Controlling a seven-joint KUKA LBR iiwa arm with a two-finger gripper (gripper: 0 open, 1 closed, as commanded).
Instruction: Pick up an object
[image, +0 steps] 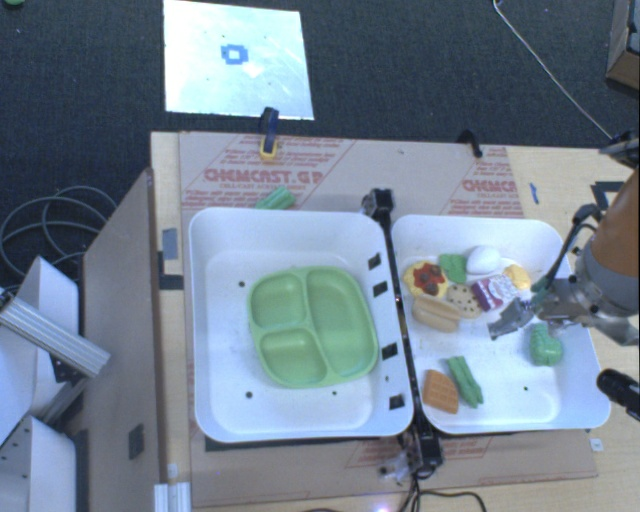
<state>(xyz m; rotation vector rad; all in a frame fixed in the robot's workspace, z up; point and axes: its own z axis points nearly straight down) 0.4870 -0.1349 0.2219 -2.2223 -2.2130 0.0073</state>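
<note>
The right bin (520, 408) holds a heap of toy foods: a pizza slice (428, 278), a tan biscuit (446, 306), a white egg (484, 259), a yellow piece (518, 274) and a purple packet (491, 292). Apart from the heap lie a green broccoli-like piece (546, 347), a green pod (464, 381) and an orange wedge (439, 391). My gripper (508, 320) reaches in from the right and hovers low just below the purple packet, left of the broccoli piece. Nothing visibly sits in it.
The left bin (215, 300) carries a green divided plate (310, 326). A black clamp strip (392, 300) runs between the two bins. The grey arm (600, 290) crosses the right bin's right rim. Bare white floor lies along the right bin's front.
</note>
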